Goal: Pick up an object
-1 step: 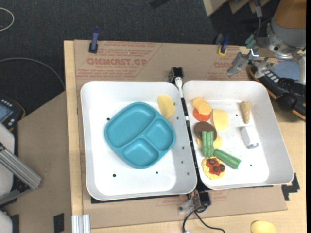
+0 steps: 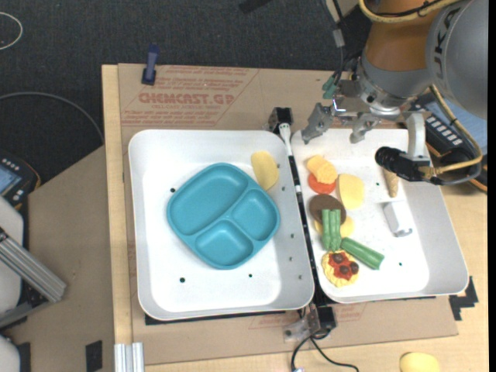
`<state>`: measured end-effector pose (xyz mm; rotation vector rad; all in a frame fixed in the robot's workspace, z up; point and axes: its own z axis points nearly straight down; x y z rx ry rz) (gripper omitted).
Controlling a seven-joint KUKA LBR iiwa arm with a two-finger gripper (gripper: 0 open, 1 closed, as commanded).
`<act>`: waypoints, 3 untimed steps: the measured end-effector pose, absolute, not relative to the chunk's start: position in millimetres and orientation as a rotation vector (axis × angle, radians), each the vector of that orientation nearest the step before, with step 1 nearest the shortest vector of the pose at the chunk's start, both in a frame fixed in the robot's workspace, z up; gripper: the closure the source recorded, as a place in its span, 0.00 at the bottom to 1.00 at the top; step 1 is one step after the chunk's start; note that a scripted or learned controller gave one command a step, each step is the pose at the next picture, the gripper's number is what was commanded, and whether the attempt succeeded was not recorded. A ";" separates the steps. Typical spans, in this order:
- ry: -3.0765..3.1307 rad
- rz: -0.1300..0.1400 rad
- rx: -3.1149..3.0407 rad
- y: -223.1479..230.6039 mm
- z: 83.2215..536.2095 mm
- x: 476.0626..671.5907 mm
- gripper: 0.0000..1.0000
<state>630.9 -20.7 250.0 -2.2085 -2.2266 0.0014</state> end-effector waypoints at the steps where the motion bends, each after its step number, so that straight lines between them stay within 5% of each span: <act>1: -2.214 0.009 -2.217 -12.3 182.9 569.5 0.00; 2: -2.221 -0.003 -2.224 -13.2 197.3 573.8 1.00; 3: -2.232 -0.018 -2.228 -16.3 401.5 537.4 1.00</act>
